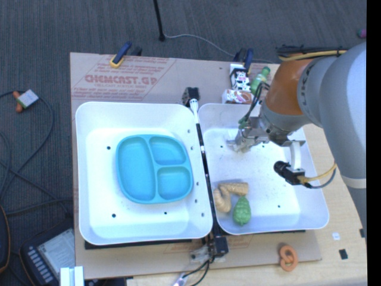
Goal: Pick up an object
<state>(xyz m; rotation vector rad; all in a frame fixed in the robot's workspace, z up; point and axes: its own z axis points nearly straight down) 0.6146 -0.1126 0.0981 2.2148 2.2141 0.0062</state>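
At the near edge of the right bin [309, 216] a green toy vegetable [241, 211] is seen beside two pale corn-like pieces [227, 194]; farther back the claw [242, 143] is lowered toward that bin's floor, well apart from them; its spread cannot be told.

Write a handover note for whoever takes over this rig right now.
Claw: low in the right bin, near its back left part; whether it is open or shut cannot be told, and nothing is seen in it.
Things: two pieces of yellow toy food and a green toy lie together at the right bin's front left. A blue divided plate sits in the left bin.
Done: no pick seen.
Left: grasp one thing and lift it.
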